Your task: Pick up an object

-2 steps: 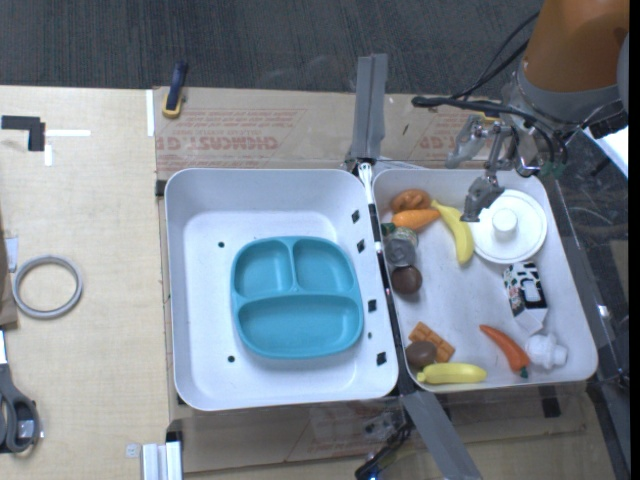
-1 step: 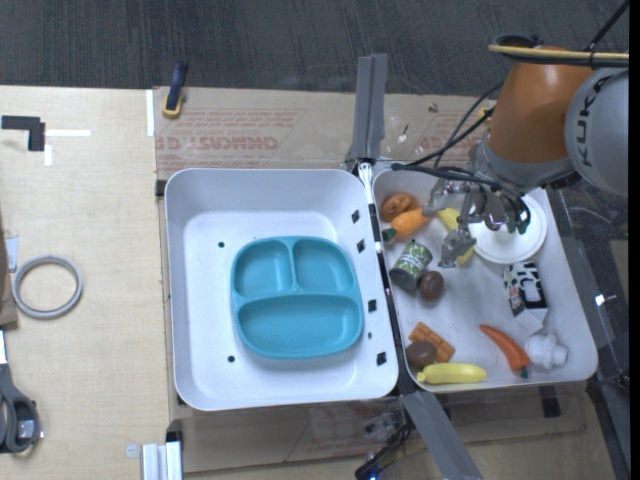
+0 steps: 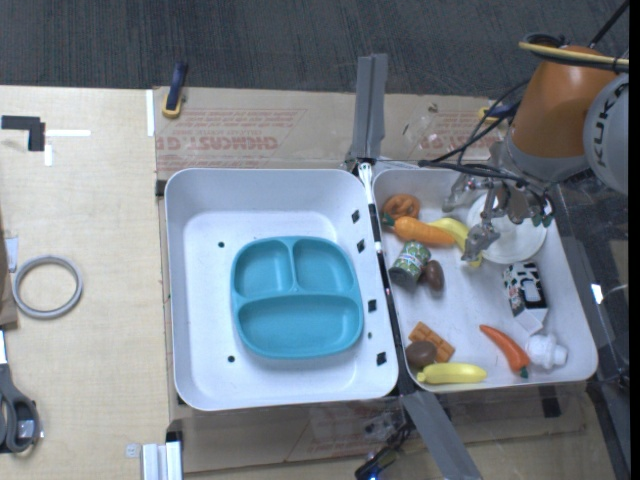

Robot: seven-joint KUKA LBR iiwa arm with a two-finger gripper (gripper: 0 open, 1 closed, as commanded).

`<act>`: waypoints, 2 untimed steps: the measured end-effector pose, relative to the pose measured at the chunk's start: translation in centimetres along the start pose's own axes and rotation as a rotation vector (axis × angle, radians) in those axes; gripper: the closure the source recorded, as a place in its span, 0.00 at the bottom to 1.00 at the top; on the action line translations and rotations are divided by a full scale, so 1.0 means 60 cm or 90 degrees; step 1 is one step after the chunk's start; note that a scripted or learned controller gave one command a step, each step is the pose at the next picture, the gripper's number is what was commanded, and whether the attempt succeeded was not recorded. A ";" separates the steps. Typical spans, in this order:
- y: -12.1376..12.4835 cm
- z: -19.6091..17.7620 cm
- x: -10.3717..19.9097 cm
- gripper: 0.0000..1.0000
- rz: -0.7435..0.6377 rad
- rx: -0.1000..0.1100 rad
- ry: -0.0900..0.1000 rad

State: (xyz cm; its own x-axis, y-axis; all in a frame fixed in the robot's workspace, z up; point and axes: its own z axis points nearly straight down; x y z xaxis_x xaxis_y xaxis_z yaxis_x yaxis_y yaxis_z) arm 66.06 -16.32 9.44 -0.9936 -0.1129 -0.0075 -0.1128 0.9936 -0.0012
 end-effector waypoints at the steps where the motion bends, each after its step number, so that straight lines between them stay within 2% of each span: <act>1: 0.105 0.001 -0.012 0.00 -0.005 -0.001 0.001; 2: 0.045 0.002 0.148 0.00 0.142 0.000 0.004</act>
